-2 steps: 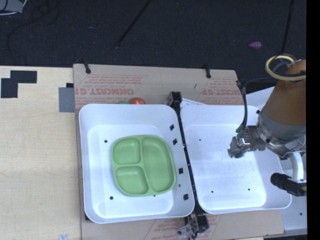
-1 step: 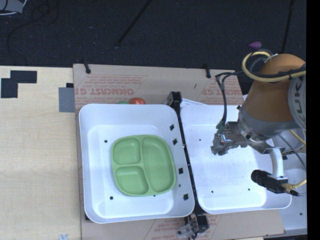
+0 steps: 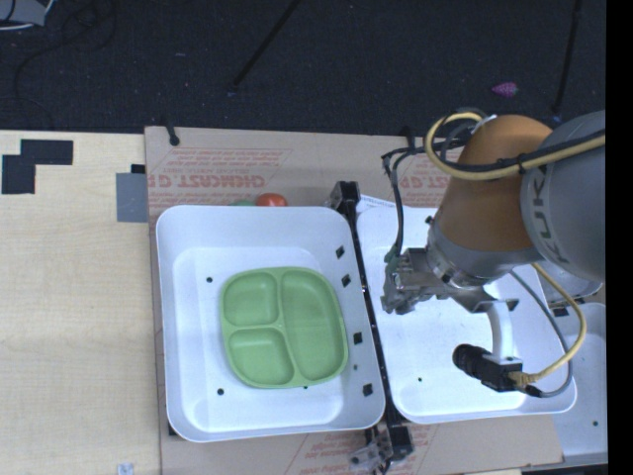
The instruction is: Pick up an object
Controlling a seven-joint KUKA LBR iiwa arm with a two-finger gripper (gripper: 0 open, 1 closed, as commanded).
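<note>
here, green plate (image 3: 284, 327) left of pincer (image 3: 399, 287)

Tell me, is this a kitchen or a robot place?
Probably a robot lab, not a kitchen: a grey and orange robot arm reaches over two white bins, and loose cables lie behind the bench.

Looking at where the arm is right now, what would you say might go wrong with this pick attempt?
1. The claw is low in the right bin, beside the divider; it might scrape the bin wall.
2. The green plate lies flat in the left bin, across the divider, so a grasp here would likely close on nothing.
3. The yellow cable loops near the arm and might snag.
</note>
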